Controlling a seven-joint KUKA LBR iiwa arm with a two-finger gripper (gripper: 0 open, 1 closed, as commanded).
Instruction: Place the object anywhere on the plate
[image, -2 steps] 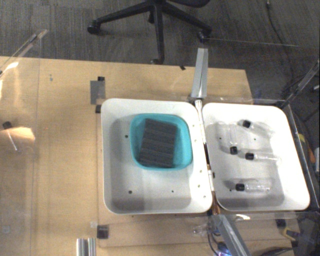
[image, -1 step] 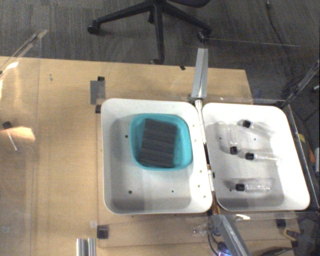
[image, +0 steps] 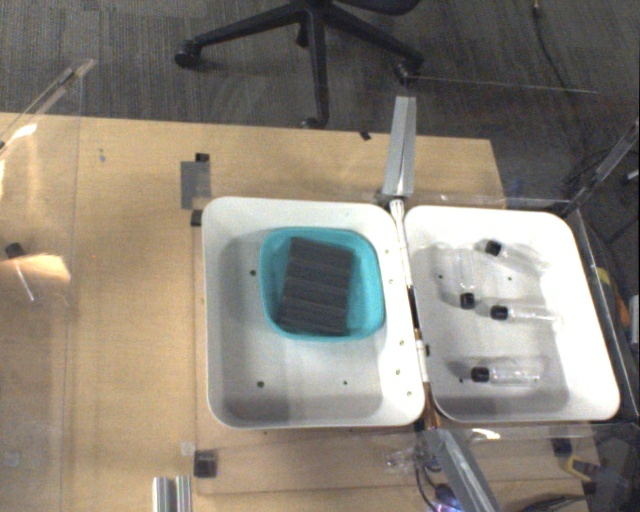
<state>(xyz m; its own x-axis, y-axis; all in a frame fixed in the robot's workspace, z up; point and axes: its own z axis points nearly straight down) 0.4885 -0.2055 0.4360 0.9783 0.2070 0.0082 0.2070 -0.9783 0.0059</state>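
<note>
looking down from the camera view, small clear vials with black caps (image: 497, 312) lie scattered in the right bin (image: 590, 330); the teal plate (image: 372, 300) in the left bin (image: 225, 330) carries a dark ribbed pad (image: 318, 288). light, slippery, fragile, i judge: grasp across a vial's middle. my gripper's state i cannot tell.

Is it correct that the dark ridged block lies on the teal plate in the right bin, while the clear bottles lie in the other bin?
Not quite. The camera view shows the teal plate with the dark ridged block in the left bin. The clear bottles lie in the right bin.
</note>
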